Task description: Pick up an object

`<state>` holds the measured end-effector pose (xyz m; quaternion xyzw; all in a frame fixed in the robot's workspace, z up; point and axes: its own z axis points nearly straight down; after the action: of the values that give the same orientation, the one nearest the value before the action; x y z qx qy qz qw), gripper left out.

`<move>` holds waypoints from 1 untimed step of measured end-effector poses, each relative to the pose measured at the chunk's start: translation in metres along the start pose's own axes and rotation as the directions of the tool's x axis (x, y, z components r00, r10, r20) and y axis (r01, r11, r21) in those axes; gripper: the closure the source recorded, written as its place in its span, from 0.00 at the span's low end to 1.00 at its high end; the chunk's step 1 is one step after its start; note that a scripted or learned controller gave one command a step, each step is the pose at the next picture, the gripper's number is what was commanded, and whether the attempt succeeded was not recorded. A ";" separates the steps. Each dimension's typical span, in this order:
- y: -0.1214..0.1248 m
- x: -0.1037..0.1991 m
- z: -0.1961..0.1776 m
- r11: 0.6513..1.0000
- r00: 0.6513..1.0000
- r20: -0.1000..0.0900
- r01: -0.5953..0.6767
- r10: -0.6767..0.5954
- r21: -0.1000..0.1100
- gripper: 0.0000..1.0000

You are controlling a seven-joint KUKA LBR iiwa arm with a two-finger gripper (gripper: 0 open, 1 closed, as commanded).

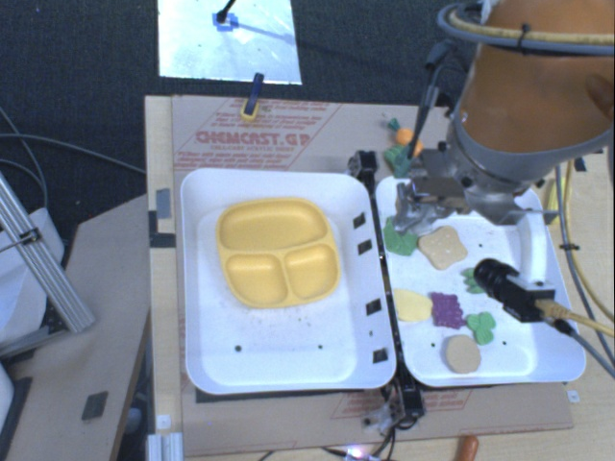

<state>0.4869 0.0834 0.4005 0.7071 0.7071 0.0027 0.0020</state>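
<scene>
Nearest you, the round tan biscuit-like piece [462, 354] lies at the right bin's [553, 353] six o'clock. Your tool [411, 217] sits at ten o'clock, touching the green leafy toy [400, 240] just below; its grip state I cannot tell.

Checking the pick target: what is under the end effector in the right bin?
A green toy piece lies beneath the end effector, beside a tan slice. The arm covers the bin's far corner.
</scene>
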 end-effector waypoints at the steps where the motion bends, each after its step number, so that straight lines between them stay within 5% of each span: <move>1: 0.000 0.013 -0.014 1.000 1.000 0.000 0.005 -0.005 0.003 1.00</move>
<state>0.4868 0.0966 0.4147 0.7054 0.7088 0.0015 0.0008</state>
